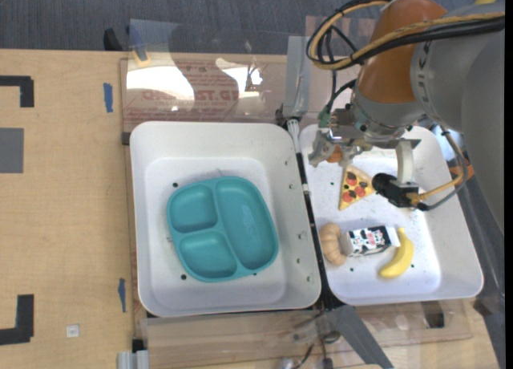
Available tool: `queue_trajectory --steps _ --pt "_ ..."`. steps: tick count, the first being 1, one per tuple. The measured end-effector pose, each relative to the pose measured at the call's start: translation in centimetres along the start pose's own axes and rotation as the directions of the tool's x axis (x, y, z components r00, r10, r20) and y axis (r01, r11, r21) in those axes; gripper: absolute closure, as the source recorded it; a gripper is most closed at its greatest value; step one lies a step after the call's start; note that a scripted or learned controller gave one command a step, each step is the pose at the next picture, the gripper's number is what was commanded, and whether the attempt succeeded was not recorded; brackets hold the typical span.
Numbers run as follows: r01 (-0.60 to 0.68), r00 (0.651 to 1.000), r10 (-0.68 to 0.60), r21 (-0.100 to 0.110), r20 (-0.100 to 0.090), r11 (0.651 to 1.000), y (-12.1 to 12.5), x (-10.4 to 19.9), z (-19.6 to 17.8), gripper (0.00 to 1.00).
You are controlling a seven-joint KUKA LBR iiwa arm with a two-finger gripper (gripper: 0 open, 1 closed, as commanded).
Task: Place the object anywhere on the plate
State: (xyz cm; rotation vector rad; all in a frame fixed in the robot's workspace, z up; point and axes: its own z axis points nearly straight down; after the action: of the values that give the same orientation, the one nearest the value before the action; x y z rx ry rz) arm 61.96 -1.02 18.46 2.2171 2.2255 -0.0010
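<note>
The gripper (346, 149) hangs over the far part of the right bin (449, 279), just above the tip of the pizza slice (353, 186); whether it is spread or closed I cannot tell. Near that bin's front edge lie a croissant (332, 243), a black-and-white carton (372, 240) and a banana (398, 257), side by side. The teal plate (222, 228) sits mid left bin (152, 199).

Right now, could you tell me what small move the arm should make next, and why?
Probably lower the gripper onto the triangular toy pizza slice just below it: nothing is visibly held, and the teal three-compartment plastic plate sits in the other white bin.
</note>
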Motion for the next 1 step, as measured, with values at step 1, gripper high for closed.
queue_trajectory --steps 1 --pt "0.005 1.000 -0.005 0.003 -0.004 1.000 -5.87 6.73 0.02 1.00"
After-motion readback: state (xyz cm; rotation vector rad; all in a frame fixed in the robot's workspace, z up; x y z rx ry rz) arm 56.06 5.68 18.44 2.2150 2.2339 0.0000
